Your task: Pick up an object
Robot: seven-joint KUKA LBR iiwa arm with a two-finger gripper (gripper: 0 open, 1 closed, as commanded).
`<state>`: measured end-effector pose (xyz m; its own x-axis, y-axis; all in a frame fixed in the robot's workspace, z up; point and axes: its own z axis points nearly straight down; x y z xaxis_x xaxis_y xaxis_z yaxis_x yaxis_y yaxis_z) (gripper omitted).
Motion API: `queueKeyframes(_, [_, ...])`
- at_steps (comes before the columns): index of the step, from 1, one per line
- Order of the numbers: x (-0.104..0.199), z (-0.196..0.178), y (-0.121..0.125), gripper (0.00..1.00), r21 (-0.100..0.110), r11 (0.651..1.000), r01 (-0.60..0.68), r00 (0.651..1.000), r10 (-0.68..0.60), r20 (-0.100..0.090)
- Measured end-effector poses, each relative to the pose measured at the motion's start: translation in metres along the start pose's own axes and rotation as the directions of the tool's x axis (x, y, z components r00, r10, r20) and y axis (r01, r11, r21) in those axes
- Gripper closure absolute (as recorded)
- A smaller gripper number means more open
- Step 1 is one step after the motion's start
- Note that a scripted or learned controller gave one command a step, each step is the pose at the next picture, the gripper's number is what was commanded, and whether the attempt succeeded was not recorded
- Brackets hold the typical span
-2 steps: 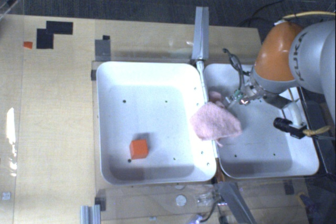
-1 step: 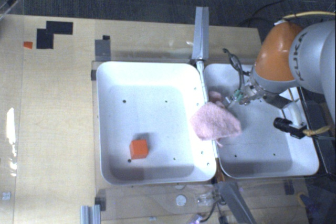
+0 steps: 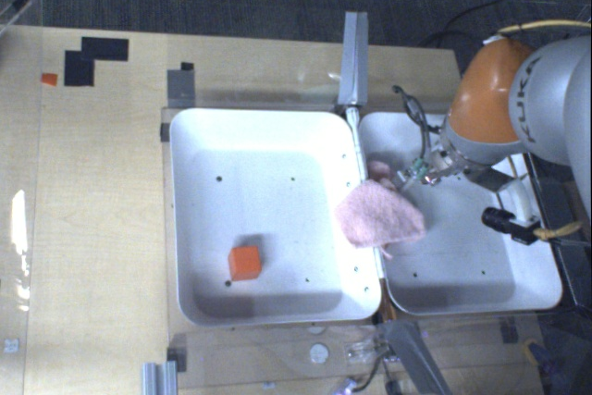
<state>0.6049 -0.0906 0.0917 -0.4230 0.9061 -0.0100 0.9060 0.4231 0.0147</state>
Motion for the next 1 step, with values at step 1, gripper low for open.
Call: queueKeyframes(1, [-0.0636,-0.0566,0.0433,0.0,0.004,0.976,-0.216,0.976,0.216,-0.002])
